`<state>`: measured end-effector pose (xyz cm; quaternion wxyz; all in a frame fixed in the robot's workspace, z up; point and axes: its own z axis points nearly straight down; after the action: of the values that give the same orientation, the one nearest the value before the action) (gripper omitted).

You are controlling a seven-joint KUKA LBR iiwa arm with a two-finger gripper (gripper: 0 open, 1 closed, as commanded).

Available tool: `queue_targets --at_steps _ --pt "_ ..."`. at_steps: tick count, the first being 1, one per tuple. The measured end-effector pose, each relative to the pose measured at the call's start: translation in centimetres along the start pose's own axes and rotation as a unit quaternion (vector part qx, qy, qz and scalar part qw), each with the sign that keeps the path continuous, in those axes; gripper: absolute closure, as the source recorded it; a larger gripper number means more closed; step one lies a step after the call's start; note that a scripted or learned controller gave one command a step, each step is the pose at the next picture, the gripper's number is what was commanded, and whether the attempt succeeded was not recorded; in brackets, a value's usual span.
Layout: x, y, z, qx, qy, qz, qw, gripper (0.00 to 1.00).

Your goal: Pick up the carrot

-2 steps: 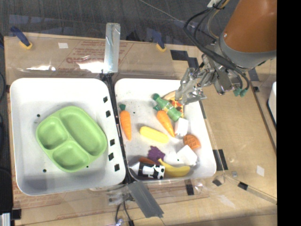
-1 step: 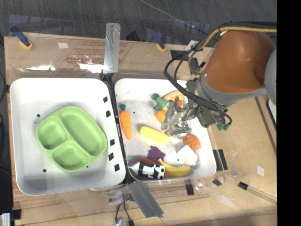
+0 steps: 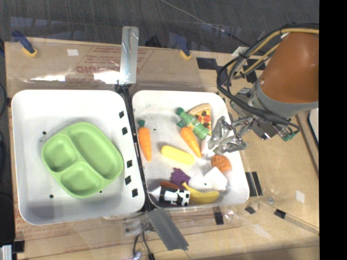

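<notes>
Over the right bin (image 3: 233, 184), near its right wall, the gripper (image 3: 225, 137) hangs with its metal fingers spread and nothing between them. One carrot (image 3: 145, 142) lies by the bin's left wall; a second carrot (image 3: 190, 138) rests just left of the gripper, beside a pizza slice (image 3: 201, 115). A green divided plate (image 3: 81, 158) sits in the left bin (image 3: 24, 145).

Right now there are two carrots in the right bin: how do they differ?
The carrot by the bin's left wall lies nearly upright in the view, apart from other toys; the carrot near the gripper lies slanted, crowded by the pizza slice and the yellow piece. The left one is far from the gripper; the other is close. Both are orange with green tops.
</notes>
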<state>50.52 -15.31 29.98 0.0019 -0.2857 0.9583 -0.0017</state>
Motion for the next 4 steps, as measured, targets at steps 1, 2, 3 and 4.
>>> queue_targets --at_steps 1,2,3,4 --pt "0.7 -4.8 -5.5 0.000 0.000 -0.076 0.9971 1.00" --pt "4.2 -3.0 -3.4 -0.004 0.001 -0.330 0.9438 1.00" --pt "5.4 -3.1 3.9 -0.005 0.000 -0.492 0.8707 1.00" --pt "4.9 -3.0 1.0 -0.002 -0.001 -0.607 0.7947 1.00"
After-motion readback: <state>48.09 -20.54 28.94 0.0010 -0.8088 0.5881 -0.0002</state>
